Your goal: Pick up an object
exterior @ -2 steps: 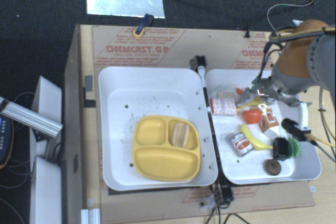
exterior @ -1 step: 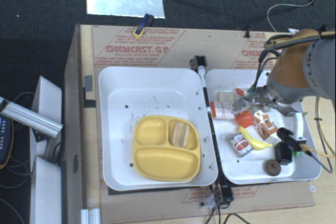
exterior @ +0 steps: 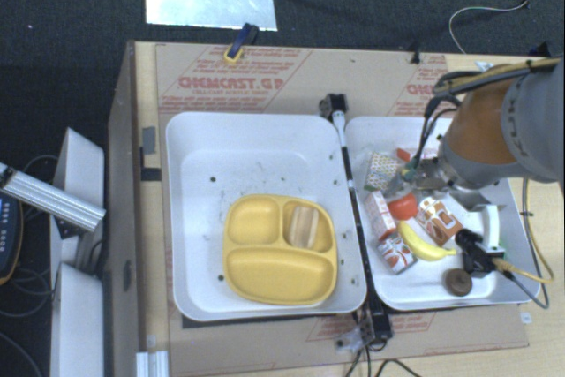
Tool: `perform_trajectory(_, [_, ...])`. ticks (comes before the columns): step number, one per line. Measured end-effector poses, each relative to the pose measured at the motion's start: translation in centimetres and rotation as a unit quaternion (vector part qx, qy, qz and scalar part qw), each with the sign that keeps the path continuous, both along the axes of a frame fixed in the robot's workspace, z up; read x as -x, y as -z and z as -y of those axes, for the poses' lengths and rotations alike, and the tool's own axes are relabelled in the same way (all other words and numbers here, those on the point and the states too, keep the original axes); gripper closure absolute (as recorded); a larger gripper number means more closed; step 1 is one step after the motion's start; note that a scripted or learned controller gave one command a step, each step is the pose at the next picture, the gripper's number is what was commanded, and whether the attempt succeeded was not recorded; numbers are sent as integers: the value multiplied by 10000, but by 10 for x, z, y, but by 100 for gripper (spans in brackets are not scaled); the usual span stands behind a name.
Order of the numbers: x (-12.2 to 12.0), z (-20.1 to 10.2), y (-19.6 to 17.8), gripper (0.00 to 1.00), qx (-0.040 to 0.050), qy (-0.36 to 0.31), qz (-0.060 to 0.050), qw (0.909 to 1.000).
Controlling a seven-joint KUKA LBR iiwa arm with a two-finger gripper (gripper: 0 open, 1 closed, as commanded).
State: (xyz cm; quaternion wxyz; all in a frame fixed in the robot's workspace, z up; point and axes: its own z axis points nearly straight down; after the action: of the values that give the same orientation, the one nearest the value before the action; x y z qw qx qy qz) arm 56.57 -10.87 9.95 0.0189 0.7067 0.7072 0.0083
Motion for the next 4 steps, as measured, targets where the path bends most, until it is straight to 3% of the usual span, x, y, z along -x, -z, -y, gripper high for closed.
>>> perform_trajectory(2, [57, 7, 1, 0, 25, -19, 98, 9999])
perform_trajectory(3, [-2, 14, 15, 0, -71, -10, -178, 9998])
perform_trajectory(4, [48, 18, 15, 0, -74, 0, -190, 9998])
